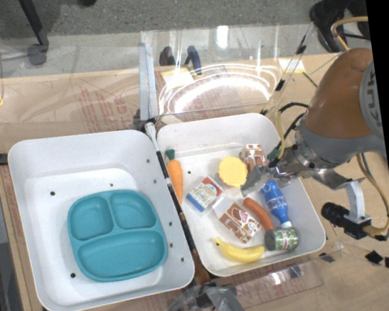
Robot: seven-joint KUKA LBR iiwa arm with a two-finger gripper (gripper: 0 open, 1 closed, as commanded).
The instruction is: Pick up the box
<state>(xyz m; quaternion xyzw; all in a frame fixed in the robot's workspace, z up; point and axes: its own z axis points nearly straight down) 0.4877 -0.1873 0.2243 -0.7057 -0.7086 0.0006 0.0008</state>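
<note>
The grey arm reaches in from the right, pincer lowered.

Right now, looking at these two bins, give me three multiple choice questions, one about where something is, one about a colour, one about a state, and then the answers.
1. Where is the divided plate?
A. left bin
B. right bin
C. on the bench outside the bins

2. What colour is the bottle?
A. red
B. blue
C. black

3. How does the green can sit?
A. upright on its base
B. lying on its side
C. stacked on the plate

Answers: 1 A, the teal plate lies in the left bin. 2 B, its body is blue with a white label. 3 B, it lies on its side beside the banana.
</note>
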